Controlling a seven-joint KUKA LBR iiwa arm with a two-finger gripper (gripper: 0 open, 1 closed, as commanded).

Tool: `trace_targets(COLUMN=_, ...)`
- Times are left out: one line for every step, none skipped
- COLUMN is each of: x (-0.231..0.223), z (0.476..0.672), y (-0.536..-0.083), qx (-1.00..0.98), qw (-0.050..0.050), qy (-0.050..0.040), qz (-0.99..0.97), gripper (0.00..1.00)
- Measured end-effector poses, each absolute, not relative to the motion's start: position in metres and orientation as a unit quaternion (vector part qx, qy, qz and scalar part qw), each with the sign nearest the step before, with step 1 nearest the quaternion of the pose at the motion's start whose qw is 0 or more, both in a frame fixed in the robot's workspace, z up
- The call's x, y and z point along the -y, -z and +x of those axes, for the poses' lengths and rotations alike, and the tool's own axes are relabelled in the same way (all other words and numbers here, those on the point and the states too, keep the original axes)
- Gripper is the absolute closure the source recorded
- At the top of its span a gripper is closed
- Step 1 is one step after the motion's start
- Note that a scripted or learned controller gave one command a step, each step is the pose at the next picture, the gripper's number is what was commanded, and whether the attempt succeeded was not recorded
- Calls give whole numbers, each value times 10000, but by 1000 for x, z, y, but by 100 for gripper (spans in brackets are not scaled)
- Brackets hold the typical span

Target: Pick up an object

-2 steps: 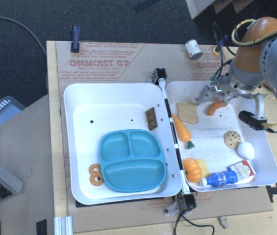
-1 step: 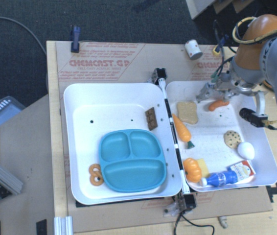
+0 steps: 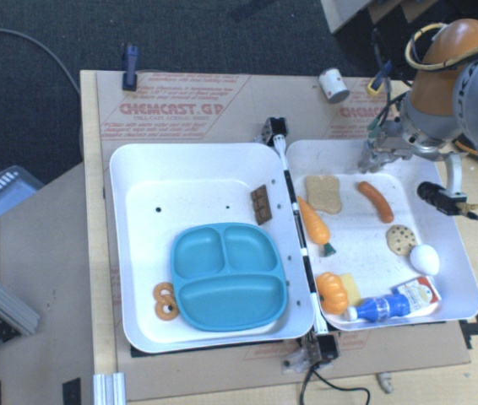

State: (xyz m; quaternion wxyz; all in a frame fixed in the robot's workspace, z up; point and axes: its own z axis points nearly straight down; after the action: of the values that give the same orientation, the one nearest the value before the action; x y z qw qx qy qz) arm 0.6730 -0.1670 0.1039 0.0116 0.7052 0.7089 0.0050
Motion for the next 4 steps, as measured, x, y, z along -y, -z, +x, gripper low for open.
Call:
trace_targets(x=179, z=607, y=-133, qx=-7068, qw=-1, qy=3, qz=7074, gripper=100)
trace_targets(x=208, z=552, y=-87, qx=-7072, qw=30, qy=-15, qz=7070, gripper=100)
trace_targets(x=176, z=548, y=-144, qx=-7075, qw=11, qy=-8, qz=7067, gripper=100)
trace_targets(x=176, z=547, y=-144, qx=-7072, qw=7, qy=-4, qz=7070, gripper=0)
